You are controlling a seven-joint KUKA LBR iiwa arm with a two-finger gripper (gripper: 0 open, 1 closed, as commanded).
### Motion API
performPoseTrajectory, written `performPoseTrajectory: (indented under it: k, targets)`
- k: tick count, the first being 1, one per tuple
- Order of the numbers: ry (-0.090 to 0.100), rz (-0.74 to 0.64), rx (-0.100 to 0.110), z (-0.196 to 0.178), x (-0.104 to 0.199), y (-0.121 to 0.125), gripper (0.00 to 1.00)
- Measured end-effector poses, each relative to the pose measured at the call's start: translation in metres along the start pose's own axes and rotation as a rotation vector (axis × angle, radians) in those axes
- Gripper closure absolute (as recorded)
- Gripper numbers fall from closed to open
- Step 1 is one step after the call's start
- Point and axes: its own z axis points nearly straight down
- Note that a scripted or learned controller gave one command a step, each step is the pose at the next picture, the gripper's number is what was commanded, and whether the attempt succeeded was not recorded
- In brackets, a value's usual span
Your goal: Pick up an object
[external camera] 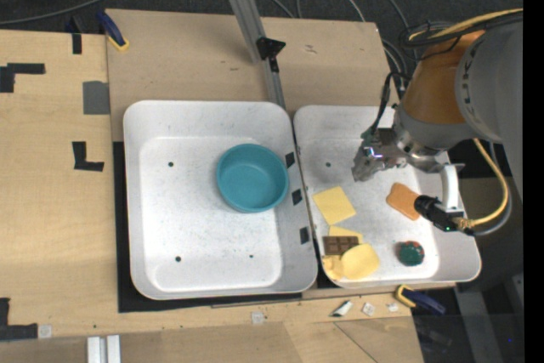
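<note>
The arm runs out past the right edge, so its base is cut off, and its wrist hides part of the right bin's back wall. The claw is blurred and seen from above; whether its fingers are spread or closed cannot be told. The brown block is partly covered by the yellow pieces beside it. The small dark green object is too small to identify.

Teal bowl in white bin, yellow square, orange block, green ball
</note>
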Motion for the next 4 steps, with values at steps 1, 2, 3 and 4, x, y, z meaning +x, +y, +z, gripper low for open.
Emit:
performPoseTrajectory:
  k: [1, 2, 3, 4]
  targets:
    - [-0.002, 0.001, -0.003, -0.059, -0.004, 0.009, 1.00]
    - [0.000, 0.001, 0.003, -0.063, -0.003, 0.009, 1.00]
    - [0.001, -0.004, 0.005, -0.055, 0.052, 0.005, 1.00]
    - [0.002, -0.005, 0.003, -0.070, 0.110, -0.004, 1.00]
